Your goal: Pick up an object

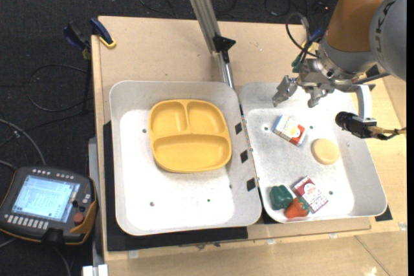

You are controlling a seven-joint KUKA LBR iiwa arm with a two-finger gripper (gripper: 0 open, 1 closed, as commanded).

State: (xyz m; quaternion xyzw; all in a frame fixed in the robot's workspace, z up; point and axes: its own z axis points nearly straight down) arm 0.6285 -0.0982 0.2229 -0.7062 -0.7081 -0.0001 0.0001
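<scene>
My gripper (299,95) hangs open above the far edge of the right bin (362,203), its two grey fingers spread apart with nothing between them. Just below it in that bin lies a small white and red box (290,129). To the right of the box rests a pale yellow round piece (325,151). Near the bin's front sit a green object (281,196), a red object (297,209) and a red and white packet (311,194), close together.
The left bin (129,203) bears a yellow divided tray (190,136). A slanted metal pole (202,0) rises behind the bins. A teach pendant (45,202) lies on the floor at the lower left.
</scene>
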